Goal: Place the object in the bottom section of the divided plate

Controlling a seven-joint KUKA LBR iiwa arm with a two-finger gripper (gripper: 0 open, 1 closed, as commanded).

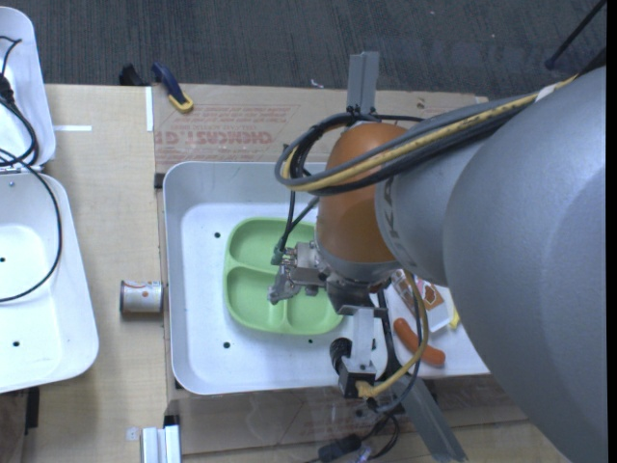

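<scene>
Grey and orange, my arm reaches in from the right and covers much of the white bin. Inside that bin lies the green divided plate, its sections open toward the left. My pincer hangs over the plate's middle ridge; I cannot tell how wide it stands or whether it has anything. An orange carrot-like object lies right of the plate, beside my wrist, well apart from the pincer.

Even overhead light, soft shadows, near arm perhaps blurred
</scene>
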